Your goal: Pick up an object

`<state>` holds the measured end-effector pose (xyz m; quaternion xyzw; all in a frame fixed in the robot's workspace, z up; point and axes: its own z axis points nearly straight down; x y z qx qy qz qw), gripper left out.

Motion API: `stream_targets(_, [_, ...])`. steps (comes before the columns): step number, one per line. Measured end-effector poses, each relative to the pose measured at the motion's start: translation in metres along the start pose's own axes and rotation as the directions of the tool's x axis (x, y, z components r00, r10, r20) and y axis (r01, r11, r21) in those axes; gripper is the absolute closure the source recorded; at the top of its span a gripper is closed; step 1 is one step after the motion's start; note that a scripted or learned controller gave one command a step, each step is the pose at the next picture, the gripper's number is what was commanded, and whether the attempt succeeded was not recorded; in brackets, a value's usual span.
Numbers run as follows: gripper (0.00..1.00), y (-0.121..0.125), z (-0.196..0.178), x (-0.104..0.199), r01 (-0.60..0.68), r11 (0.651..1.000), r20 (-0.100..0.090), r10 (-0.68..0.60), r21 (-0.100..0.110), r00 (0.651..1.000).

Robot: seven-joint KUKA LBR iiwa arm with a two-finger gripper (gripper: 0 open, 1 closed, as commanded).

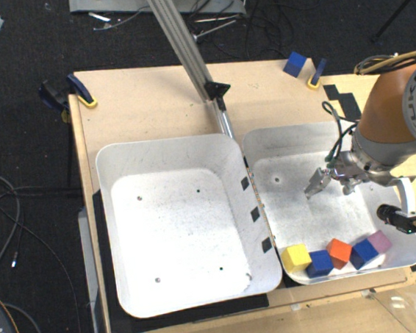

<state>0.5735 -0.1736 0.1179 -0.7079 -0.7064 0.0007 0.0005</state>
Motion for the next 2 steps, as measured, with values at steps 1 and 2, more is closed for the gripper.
stream_targets(1, [0.00,-0.027,-0.005,0.002,0.000,1.000,0.000,0.000,0.001,1.000])
stream_targets(2, [0.00,-0.060,0.004,0.002,0.000,1.000,0.000,0.000,0.001,1.000])
